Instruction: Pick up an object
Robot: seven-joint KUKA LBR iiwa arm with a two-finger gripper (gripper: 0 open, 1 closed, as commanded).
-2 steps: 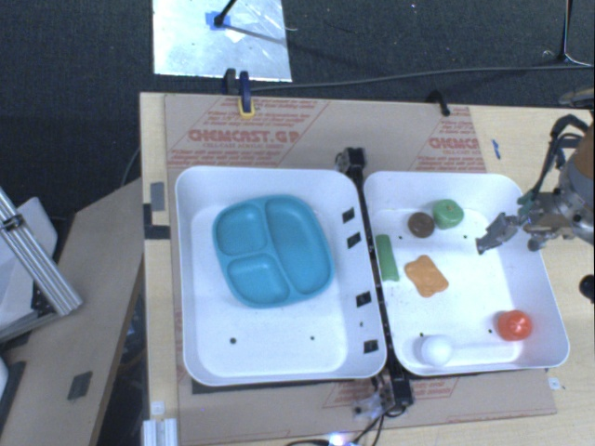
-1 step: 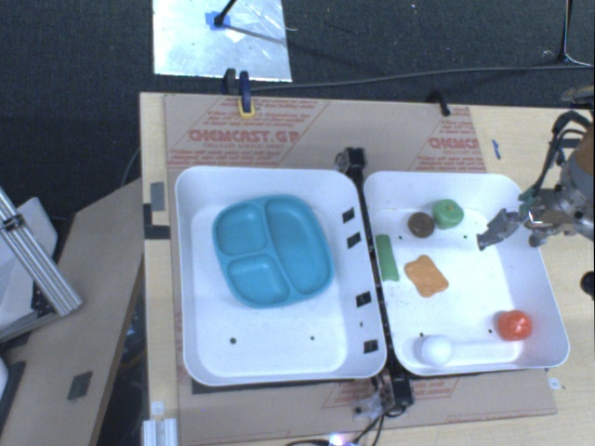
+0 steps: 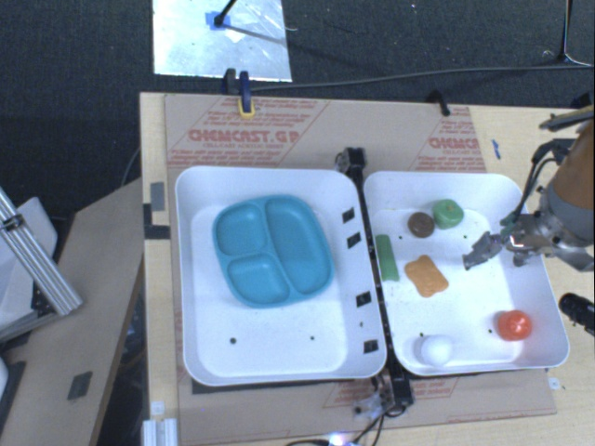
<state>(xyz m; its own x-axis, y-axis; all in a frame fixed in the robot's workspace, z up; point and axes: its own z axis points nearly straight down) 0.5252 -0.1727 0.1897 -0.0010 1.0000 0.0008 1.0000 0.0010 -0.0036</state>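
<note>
Gripper (image 3: 495, 248), state unclear, hovers right of orange piece (image 3: 427, 275), apart.

Red lettering "CHEMCAST GP" was printed on the brown protective sheet (image 3: 279, 124) covering the bench, near its far-left corner. A second, partly legible "CHEMCAST" imprint ran slantwise on the same sheet near the far-right corner.
</note>
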